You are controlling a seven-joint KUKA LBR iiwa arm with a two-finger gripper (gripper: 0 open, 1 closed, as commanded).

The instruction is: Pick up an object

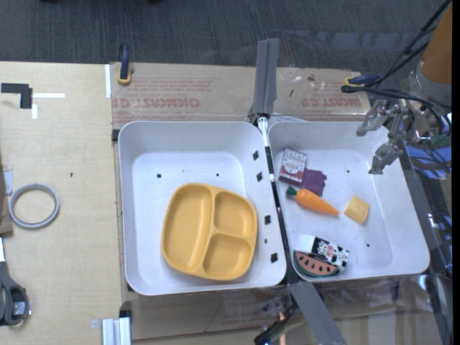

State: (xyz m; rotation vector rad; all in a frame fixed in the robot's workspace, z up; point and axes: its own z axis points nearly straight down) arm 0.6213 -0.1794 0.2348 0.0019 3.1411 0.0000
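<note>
The right bin point(402, 261) holds several small items. An orange toy carrot point(316, 202) lies near its middle, with a yellow cheese cube point(356, 209) to its right. Close to the divider sit a purple piece point(315, 181) and a small printed box point(292, 162). At the front edge lie a watermelon slice point(309, 265) and a black-and-white block point(333, 252). My gripper point(374, 145) hangs over the bin's far right corner, well apart from the cheese. Its fingers are open with nothing between them.
In the left bin point(144, 157) lies a yellow divided plate point(210, 231). On the wooden bench to the left are a grey tape ring point(32, 205) and scissors point(11, 304). Cardboard point(187, 95) lies behind the bins. Cables point(431, 149) run along the right bin's far side.
</note>
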